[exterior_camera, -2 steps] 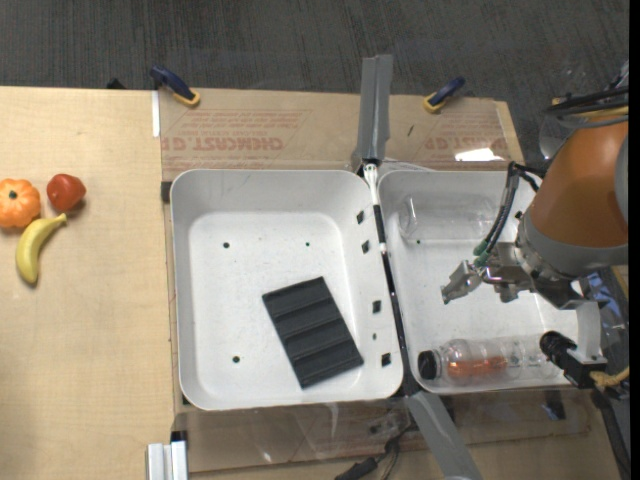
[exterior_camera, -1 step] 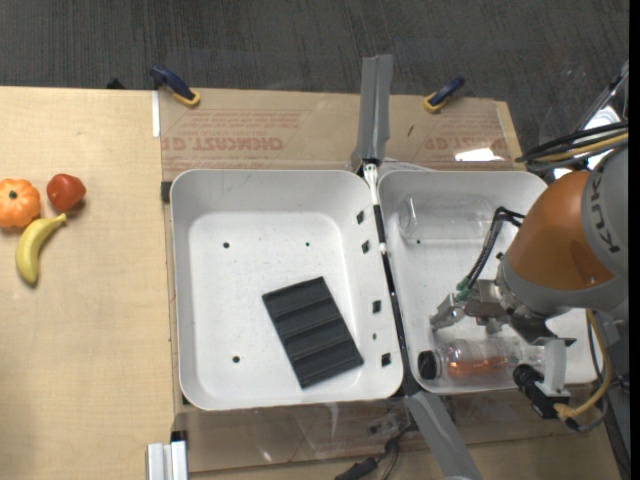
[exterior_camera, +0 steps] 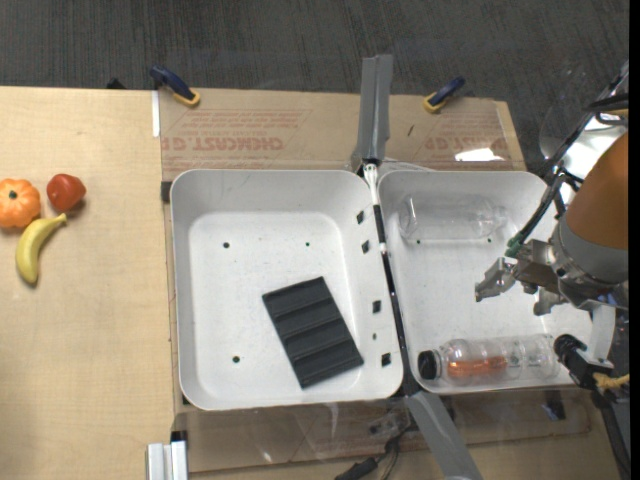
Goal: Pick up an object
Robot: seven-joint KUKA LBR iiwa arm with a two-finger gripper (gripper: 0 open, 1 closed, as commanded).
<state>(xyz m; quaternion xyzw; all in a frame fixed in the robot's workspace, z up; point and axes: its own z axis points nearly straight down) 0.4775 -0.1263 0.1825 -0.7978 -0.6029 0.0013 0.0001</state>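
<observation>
The grey two-finger gripper [exterior_camera: 497, 281] hangs over the right shallow white bin [exterior_camera: 440, 190], released and grasping nothing. A clear plastic bottle with a black cap and orange contents [exterior_camera: 485, 359] lies along that bin's near wall. A dark ribbed rectangular block [exterior_camera: 312, 330] rests in the left white bin [exterior_camera: 200, 268].

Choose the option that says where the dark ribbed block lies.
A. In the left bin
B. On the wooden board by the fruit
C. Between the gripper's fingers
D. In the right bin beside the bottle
A: the dark ribbed block lies at a slant on the floor of the left bin.
</observation>
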